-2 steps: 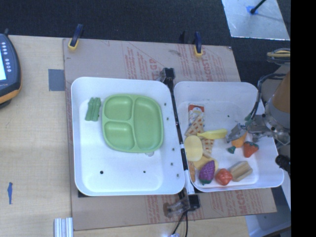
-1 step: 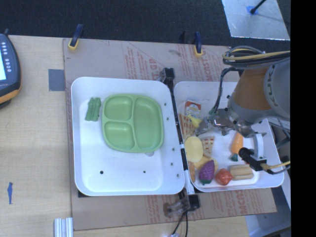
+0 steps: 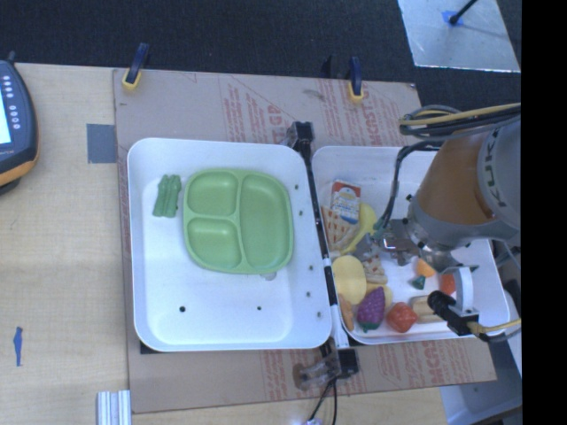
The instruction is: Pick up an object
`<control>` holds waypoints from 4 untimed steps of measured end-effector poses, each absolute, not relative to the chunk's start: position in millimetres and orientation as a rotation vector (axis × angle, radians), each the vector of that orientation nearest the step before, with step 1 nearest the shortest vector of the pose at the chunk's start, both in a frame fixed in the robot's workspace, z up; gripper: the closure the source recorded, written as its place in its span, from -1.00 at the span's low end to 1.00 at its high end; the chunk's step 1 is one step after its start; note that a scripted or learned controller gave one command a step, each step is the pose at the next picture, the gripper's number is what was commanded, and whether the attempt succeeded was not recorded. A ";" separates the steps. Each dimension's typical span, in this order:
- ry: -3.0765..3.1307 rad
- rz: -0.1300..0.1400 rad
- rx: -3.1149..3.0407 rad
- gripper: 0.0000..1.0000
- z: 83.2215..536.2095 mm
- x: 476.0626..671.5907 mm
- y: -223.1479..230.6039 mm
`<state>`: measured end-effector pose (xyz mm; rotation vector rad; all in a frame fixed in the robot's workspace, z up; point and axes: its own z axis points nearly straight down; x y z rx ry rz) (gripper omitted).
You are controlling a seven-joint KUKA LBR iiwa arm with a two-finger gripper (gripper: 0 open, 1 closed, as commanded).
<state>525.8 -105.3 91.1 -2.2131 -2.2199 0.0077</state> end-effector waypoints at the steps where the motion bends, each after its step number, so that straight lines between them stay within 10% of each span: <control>1: -2.229 0.001 -2.216 -1.00 92.3 574.6 -95.2; 3: -2.230 -0.003 -2.216 -1.00 123.5 658.8 -91.2; 4: -2.221 -0.005 -2.225 -1.00 106.0 602.3 -141.5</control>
